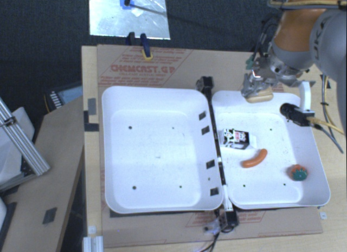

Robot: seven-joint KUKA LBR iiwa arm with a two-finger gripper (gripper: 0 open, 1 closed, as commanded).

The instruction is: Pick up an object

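Tan block (259,96) clamped between gripper (256,90) fingers at right bin's (312,153) twelve o'clock rim; sausage (254,158) lies at centre.

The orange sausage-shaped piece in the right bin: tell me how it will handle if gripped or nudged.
The orange sausage-shaped piece looks rounded and slightly curved, so it may roll or pivot when nudged. Its smooth-looking skin suggests it could slip from a pinch. It looks small, probably light, and lies apart from the black-and-white packet, leaving room around it.

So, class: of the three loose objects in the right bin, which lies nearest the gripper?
The black-and-white patterned object, by the divider. The orange sausage-shaped piece and green-and-orange ball lie farther from the gripper.
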